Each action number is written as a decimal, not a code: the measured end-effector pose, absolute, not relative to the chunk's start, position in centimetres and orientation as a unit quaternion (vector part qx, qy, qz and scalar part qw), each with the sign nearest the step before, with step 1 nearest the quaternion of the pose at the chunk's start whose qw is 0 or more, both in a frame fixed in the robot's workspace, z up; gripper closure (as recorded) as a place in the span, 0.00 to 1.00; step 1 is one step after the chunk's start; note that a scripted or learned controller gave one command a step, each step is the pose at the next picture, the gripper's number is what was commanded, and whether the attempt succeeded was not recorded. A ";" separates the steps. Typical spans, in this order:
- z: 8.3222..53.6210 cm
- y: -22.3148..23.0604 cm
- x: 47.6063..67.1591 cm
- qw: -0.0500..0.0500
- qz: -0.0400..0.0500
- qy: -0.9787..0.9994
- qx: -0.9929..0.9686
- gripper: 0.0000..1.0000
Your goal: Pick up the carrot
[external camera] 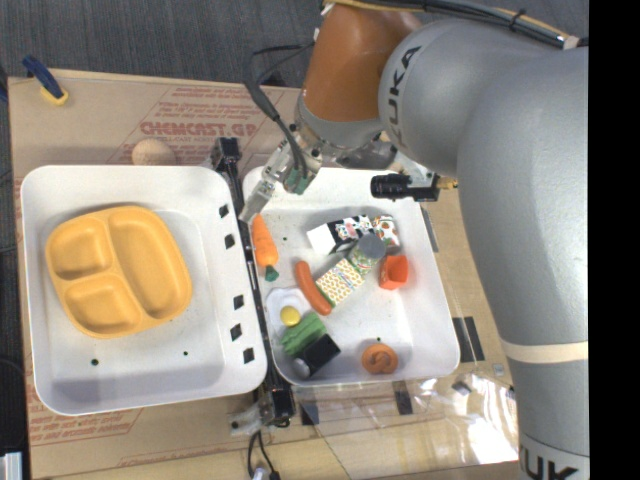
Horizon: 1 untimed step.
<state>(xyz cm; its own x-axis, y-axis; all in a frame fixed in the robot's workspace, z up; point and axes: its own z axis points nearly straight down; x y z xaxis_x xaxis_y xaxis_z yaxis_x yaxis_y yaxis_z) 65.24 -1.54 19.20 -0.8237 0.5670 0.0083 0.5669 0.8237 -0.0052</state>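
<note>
Lying by bin wall — carrot (264, 243), sausage (311, 287) beside.

A yellow divided plate (118, 270) lay in the left white bin (40, 368). The right bin (440, 338) held a red sausage (311, 286), a patterned box (340, 280), an orange block (394, 271), a small yellow piece (289, 316), a green-and-black item (308, 345) and a brown round piece (378, 359). A wooden ball (151, 152) rested on the cardboard-covered bench (110, 103), near a blue clamp (45, 78).
</note>
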 end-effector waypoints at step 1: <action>19.2 -1.2 63.9 0.005 0.001 -0.975 -0.222 0.00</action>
